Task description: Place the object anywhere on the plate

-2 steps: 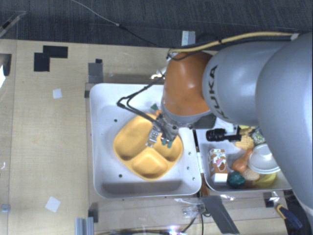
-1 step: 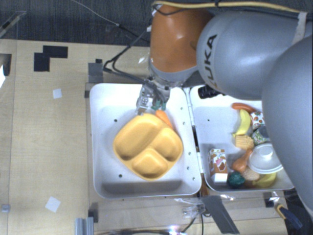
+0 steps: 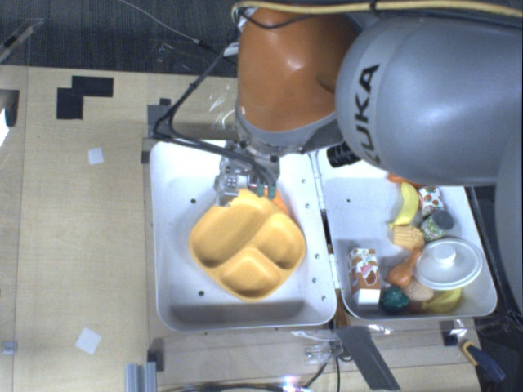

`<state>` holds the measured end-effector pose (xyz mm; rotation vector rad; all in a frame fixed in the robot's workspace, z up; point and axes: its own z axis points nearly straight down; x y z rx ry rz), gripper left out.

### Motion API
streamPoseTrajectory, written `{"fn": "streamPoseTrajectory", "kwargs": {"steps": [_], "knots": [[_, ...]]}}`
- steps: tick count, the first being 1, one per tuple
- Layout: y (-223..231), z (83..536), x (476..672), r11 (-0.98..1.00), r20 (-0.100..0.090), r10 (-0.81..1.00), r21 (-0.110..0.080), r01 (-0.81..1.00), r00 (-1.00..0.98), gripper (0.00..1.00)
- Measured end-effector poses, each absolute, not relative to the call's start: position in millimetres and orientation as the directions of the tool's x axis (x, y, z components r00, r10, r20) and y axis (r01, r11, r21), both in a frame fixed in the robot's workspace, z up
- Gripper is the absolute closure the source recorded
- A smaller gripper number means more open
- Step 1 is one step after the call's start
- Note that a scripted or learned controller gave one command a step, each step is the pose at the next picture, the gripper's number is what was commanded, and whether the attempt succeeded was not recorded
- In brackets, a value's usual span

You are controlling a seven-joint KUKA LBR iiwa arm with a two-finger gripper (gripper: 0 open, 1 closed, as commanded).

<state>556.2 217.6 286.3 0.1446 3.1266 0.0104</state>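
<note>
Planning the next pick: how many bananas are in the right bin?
2. One banana stands near the right bin's upper middle; a second banana lies at the lower right, partly under the white bowl. The arm may hide others.

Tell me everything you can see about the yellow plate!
The plate is orange-yellow and looks like smooth plastic. It has rounded corners and is split into three shallow compartments. It lies flat, turned cornerwise, in the middle of the left white bin. The gripper hangs over its far edge, with something orange beside it there.
</note>
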Motion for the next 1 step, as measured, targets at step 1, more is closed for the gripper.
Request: {"fn": "streamPoseTrajectory", "kwargs": {"steps": [1], "knots": [[216.7, 284.7, 556.1, 0.996, -0.009, 0.093, 0.005, 0.093, -0.996, 0.0]]}}
